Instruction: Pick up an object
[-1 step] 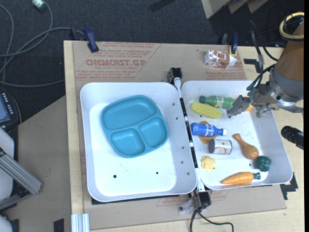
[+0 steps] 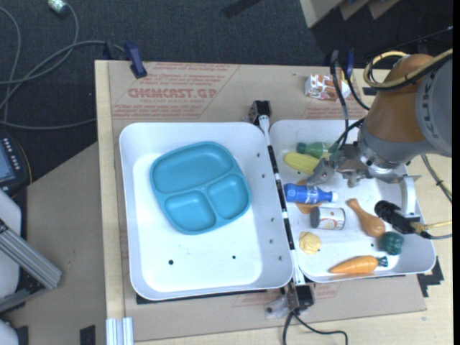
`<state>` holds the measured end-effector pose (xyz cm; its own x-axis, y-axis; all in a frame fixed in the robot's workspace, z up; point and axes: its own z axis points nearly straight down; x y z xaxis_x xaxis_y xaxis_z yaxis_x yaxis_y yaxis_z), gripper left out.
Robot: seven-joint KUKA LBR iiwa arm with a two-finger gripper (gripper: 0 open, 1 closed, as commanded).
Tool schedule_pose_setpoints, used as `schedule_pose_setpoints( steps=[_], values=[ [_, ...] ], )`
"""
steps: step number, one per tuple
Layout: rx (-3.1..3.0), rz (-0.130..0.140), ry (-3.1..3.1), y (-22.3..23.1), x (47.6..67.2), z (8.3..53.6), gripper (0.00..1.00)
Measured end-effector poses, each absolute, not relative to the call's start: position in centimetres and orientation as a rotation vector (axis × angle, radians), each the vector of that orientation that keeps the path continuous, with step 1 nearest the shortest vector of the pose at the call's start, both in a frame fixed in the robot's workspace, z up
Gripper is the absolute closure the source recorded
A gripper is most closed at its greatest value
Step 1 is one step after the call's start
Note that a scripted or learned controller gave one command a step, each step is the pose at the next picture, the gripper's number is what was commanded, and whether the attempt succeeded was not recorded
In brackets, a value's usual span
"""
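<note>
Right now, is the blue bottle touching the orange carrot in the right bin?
Apart. The camera view shows the blue bottle lying near the bin's left side and the orange carrot by its front edge, with bare white floor and a small can between them.

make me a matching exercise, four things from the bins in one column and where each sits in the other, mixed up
Things:
1. blue divided plate
2. carrot
3. blue bottle
4. corn cob

Places:
A. near front edge of the right bin
B. alone in the left bin
C. upper part of the right bin, next to the green item
D. lying near the right bin's left wall, below the corn

Pairs: 1-B, 2-A, 3-D, 4-C
</note>
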<state>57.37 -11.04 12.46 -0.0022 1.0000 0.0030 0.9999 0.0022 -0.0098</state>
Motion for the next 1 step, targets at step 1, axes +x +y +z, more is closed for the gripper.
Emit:
schedule_pose_setpoints(
  steps=[1],
  values=[
    [-2.236, -0.026, -2.239, -9.99, 55.62, 10.80, 0.00]
  ],
)
